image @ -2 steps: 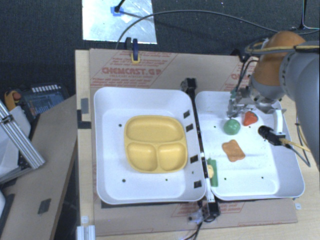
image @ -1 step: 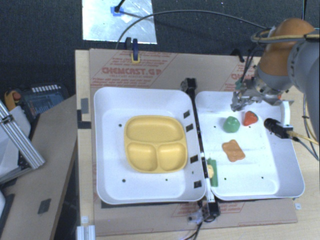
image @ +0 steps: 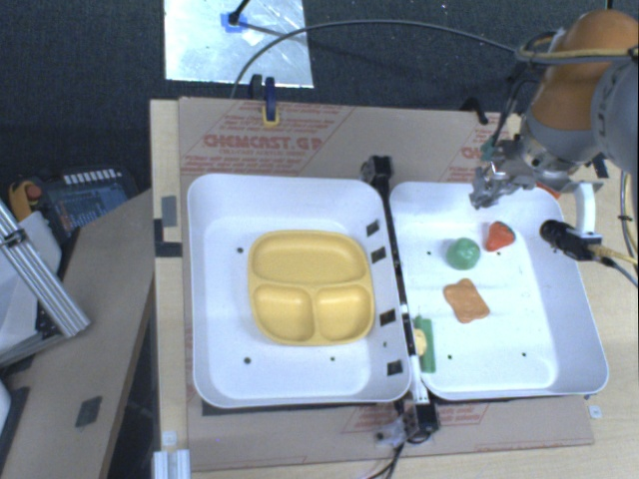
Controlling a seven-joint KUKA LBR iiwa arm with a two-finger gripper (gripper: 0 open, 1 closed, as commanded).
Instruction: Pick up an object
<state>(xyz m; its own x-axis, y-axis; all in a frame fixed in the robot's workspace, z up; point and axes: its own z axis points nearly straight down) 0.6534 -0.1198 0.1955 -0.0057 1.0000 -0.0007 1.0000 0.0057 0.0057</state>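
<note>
Red lump (image: pixel 499 236) lay in the right bin (image: pixel 569 367), nearest the claw (image: pixel 486 194), just below and a bit right of it in the camera view. Claw hung over the bin's back-left corner w/ nothing seen betw. its tips; open or closed, can't tell. Green ball (image: pixel 462 253) sat just left of the red lump, orange piece (image: pixel 465 300) nearer the front. Yellow tray (image: pixel 305 287) filled the left bin.

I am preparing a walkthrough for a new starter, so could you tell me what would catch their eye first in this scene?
Probably the yellow divided tray, which sits alone in the middle of the left bin. Next come the small bright items in the right bin: a green ball, a red piece and an orange piece. The arm's tool hangs over that bin's far edge.
</note>
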